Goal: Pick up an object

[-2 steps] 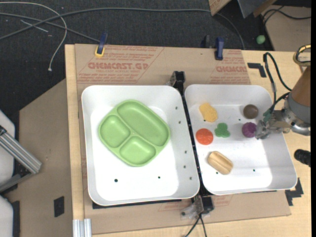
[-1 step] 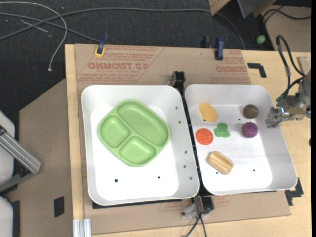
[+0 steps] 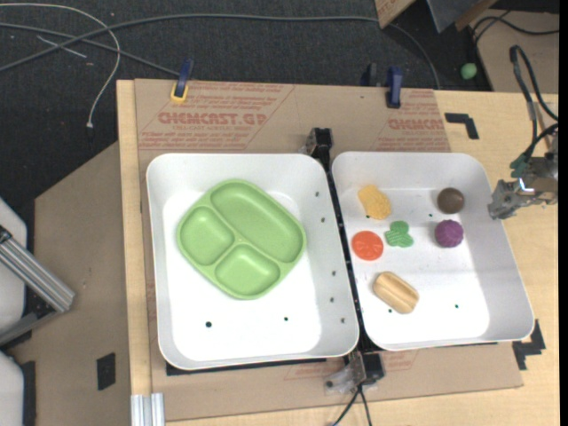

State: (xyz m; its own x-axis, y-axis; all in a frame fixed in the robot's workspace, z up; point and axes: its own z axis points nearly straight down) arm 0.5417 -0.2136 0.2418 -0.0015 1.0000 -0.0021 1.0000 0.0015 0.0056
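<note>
there, claw (image 3: 506,200) hovers beside right bin (image 3: 497,264), near brown ball (image 3: 450,201).

The bench is seen from a single fixed camera set above it, looking down at a slant from the near long side. The two bins (image 3: 342,238) are held near the middle of the frame, the divider between them running almost straight up the picture. Enough distance is kept that the whole cardboard sheet (image 3: 266,114) under the bins is taken in, with its blue clamps (image 3: 184,78) beyond the bins at the far edge. Dark floor with loose cables (image 3: 80,43) is shown beyond and left of the bins, and further cabling to their right.
</note>
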